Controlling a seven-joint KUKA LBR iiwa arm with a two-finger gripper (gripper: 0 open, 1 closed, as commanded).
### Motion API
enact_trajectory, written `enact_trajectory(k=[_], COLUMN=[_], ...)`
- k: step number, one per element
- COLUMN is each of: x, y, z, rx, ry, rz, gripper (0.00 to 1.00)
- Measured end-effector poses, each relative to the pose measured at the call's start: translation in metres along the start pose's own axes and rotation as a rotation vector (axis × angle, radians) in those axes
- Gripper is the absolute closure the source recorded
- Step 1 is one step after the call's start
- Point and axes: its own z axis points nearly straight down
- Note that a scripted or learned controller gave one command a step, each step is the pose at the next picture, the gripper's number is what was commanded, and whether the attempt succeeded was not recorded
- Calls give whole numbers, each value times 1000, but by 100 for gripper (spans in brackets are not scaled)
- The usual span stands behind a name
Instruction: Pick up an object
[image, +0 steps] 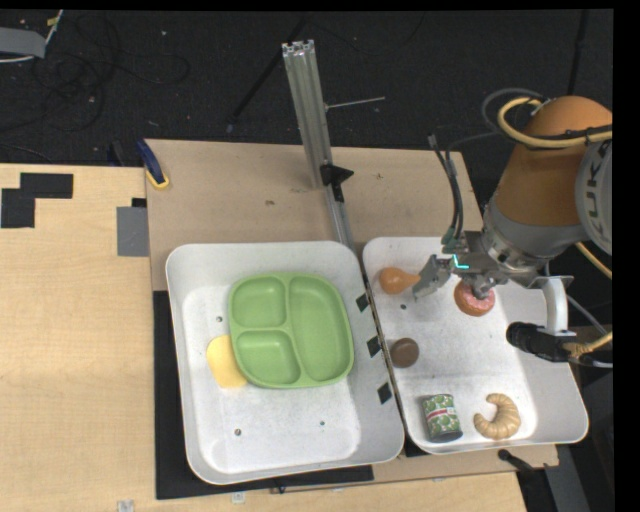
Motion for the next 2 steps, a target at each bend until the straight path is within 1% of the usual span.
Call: enact_trajectory(k=[1, 2], x=[0, 1], y=[0, -7], z=[-1, 63], rx=[-1, 5], ry=[0, 0], rz=[0, 1], gripper=[0, 0])
